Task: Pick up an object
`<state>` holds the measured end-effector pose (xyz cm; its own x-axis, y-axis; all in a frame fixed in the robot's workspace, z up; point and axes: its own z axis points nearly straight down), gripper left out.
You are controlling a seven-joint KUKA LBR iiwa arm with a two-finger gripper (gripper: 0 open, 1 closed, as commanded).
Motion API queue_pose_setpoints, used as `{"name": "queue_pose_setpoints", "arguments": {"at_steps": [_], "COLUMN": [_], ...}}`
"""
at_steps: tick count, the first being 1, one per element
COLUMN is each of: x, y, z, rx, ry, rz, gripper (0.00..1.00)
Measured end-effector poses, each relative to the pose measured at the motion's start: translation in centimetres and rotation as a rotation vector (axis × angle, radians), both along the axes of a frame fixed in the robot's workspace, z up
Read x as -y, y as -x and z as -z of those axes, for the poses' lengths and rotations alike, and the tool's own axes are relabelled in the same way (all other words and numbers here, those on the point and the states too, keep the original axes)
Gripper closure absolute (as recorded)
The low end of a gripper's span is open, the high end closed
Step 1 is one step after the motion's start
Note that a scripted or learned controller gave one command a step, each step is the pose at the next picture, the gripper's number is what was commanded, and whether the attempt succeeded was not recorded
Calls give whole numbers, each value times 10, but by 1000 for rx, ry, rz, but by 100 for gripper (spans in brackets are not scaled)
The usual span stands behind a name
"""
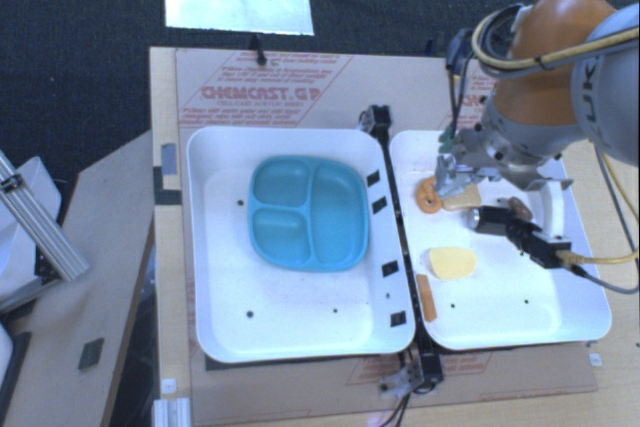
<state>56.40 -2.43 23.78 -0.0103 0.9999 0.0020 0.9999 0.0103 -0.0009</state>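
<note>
My gripper [447, 179] hangs low over the right bin [585, 315], in its far left part, and my arm comes in from the right. Just beside the gripper lies an orange ring [429, 197]. A beige block [463, 201] lies against the right side of the ring. I cannot tell if the gripper touches either of them. A small brown piece [518, 207] lies a little more to the right. Nearer to the camera there is a yellow slice [452, 263], and an orange stick [426, 296] lies along the left wall of this bin. In the left bin [215, 315] rests a blue plate [305, 213] with three compartments.
</note>
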Motion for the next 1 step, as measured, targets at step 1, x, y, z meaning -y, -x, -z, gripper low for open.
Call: {"name": "queue_pose_setpoints", "arguments": {"at_steps": [1], "x": [-51], "y": [13], "z": [-7], "rx": [1], "ry": [0], "rz": [0], "gripper": [100]}}
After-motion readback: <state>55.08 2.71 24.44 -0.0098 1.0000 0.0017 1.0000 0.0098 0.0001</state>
